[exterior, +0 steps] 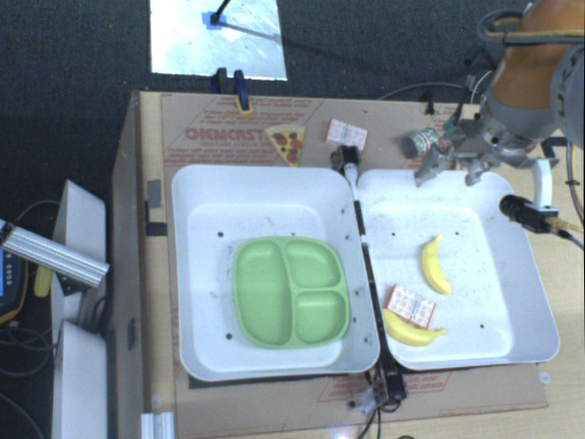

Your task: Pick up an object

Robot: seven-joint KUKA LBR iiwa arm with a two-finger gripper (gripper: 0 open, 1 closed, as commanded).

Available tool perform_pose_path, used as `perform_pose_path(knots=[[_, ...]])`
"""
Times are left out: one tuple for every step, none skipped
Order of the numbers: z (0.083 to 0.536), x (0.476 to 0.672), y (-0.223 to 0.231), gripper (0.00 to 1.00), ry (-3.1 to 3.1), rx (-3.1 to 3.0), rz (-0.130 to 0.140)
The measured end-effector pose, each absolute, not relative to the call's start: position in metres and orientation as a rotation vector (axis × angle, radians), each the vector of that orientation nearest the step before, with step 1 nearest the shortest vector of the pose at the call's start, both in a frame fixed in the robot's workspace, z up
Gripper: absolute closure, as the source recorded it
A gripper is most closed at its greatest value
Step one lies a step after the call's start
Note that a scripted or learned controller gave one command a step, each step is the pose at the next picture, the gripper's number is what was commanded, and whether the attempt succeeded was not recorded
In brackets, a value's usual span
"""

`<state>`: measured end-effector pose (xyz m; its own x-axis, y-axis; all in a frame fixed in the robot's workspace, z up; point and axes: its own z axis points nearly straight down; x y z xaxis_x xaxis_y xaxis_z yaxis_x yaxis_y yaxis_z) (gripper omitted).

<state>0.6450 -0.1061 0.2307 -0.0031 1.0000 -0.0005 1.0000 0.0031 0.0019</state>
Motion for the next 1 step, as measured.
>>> perform_pose_path(knots=[[0.159,0.5888,-0.121,0.0,2.223,2.22,-0.001]])
